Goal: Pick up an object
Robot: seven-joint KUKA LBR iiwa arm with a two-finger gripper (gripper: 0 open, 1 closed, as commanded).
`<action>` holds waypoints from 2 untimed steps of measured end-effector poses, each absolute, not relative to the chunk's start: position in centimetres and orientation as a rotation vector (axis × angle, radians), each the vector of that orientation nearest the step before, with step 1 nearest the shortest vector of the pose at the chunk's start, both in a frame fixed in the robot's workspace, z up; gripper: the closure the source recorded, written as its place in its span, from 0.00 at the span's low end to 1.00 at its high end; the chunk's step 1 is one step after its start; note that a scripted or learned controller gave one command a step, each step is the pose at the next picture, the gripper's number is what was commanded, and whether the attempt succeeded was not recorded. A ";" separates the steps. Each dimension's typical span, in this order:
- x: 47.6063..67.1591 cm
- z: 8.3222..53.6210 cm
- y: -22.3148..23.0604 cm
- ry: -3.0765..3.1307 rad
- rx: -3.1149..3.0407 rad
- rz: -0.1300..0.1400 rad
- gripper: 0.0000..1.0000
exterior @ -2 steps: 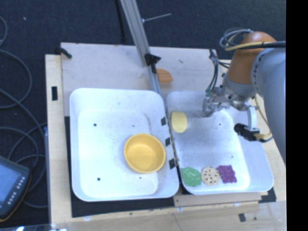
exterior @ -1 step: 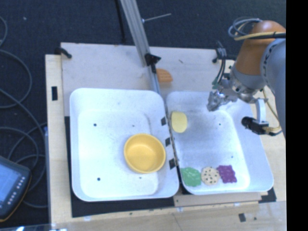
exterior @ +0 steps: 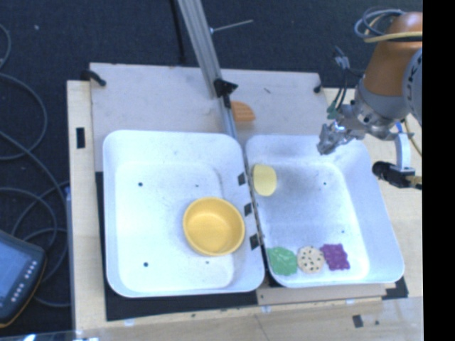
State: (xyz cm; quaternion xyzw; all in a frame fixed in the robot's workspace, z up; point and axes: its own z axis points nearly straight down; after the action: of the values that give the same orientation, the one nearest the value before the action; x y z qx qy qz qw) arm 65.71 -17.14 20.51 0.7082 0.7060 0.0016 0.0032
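Two shallow white bins sit side by side on the bench, the left bin and the right bin, their inner walls touching along the middle. A yellow bowl stands upright in the left bin, toward its right side and a little nearer the front edge. In the right bin, a pale yellow round piece lies against the left wall, near the divider between the bins. Along the front wall of the same bin three small things lie in a row, close together: a green lump at the left, a round tan cookie with dark specks in the middle, and a purple lump at the right. The arm comes in from the right, its orange band at the upper right, and the gripper hangs over the back edge of the right bin, well apart from the yellow piece and from the row at the front. It is small and dark against the bin wall; I cannot tell how far it is open, and nothing is seen in its grasp. An orange thing lies on the bench behind the bins, just beside a slanting metal rail.
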 end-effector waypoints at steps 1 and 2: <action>65.8 26.0 -17.3 2.219 2.213 0.006 1.00; 63.8 25.6 -11.9 2.227 2.214 0.002 1.00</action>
State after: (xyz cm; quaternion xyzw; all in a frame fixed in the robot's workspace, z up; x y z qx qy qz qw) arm 63.80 -11.92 25.56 0.7050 0.7092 0.0007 0.0004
